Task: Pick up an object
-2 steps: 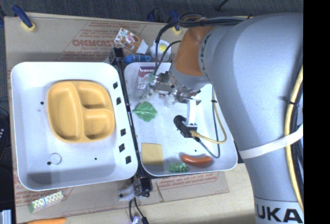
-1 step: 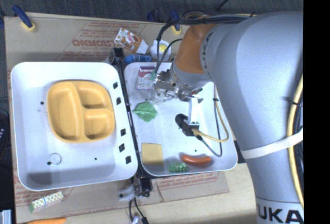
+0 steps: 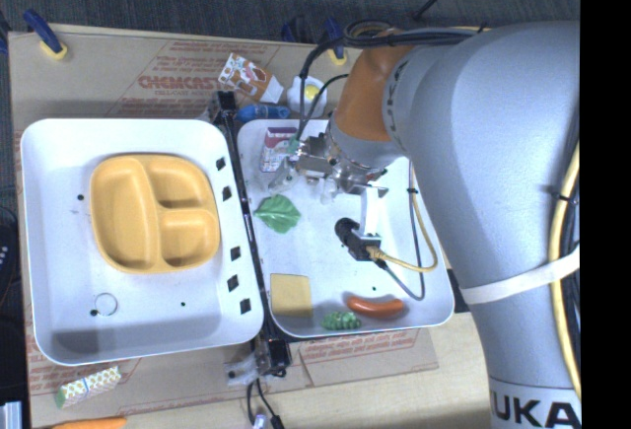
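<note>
- Left bin (image 3: 59, 319): it holds a yellow divided tray (image 3: 155, 212), which lies well to the left of the divider (image 3: 240, 220) between the two bins. Nothing here is being reached for.
- Divider: the black strip between the bins serves as the landmark for every place given below.
- Green leaf (image 3: 279, 213): it lies flat on the floor of the right bin (image 3: 434, 304), just right of the divider and about halfway along it. It is the loose thing nearest the pincer, below and to the left of it, and apart from it.
- Yellow block (image 3: 291, 294): it sits just right of the divider at its near end, untouched.
- Green sprig (image 3: 342, 321) and red sausage (image 3: 375, 305): they lie side by side along the near wall of the right bin, farther right of the divider than the block, well apart from the pincer.
- Pincer (image 3: 317, 161): it hangs low over the far part of the right bin, right of the divider's far end. Whether its fingers are spread or pressed together cannot be told from this slant, and nothing is seen between them.
- Progress, as a judgement: the pick is not yet done. Every thing rests on the bin floor, so closing on one and lifting it remain.
</note>
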Tool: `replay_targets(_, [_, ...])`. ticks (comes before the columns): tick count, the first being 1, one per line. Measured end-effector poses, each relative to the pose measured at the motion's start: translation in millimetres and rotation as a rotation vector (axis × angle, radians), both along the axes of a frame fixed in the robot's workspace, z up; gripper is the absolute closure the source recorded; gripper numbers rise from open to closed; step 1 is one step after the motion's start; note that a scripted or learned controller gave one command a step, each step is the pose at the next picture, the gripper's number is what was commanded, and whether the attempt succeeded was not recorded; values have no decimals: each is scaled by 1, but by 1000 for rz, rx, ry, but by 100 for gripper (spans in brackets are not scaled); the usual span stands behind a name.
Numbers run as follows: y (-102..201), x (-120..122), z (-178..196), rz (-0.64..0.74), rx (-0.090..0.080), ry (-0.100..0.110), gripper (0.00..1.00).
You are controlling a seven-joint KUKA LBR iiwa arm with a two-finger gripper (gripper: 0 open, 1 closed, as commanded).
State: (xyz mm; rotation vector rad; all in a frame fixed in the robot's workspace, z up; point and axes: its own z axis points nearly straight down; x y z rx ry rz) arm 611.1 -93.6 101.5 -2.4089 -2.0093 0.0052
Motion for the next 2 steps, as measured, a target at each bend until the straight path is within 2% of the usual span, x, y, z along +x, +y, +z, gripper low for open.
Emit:
replay_targets(1, [-11, -83, -11, -112, 0, 1, 0])
replay_targets(2, [3, -43, -10, -31, 0, -2, 0])
